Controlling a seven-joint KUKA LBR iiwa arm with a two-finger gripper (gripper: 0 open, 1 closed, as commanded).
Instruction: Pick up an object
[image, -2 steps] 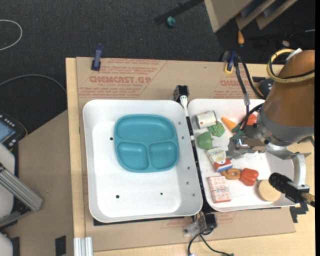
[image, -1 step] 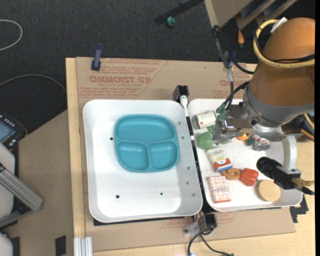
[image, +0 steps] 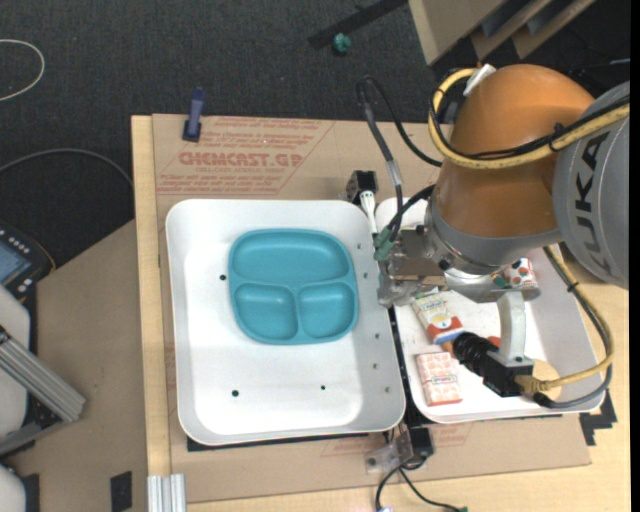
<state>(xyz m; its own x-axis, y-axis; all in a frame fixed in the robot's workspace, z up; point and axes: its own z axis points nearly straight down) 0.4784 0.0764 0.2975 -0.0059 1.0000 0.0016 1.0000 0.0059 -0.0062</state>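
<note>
Two bins side by side on your bench, arm over the right one.

In your left bin (image: 200, 380) a divided tray (image: 293, 285) lies toward the far side, near the middle. In your right bin (image: 570, 330) a small carton (image: 438, 318) lies by the left wall, with a flat packet (image: 438, 377) just in front of it (nearer the camera). The arm (image: 505, 160) hangs above that bin's far half, covering what lies beneath.

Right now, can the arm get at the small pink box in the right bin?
Probably yes: the pink box lies uncovered in the right bin, with the arm just above that bin.
</note>
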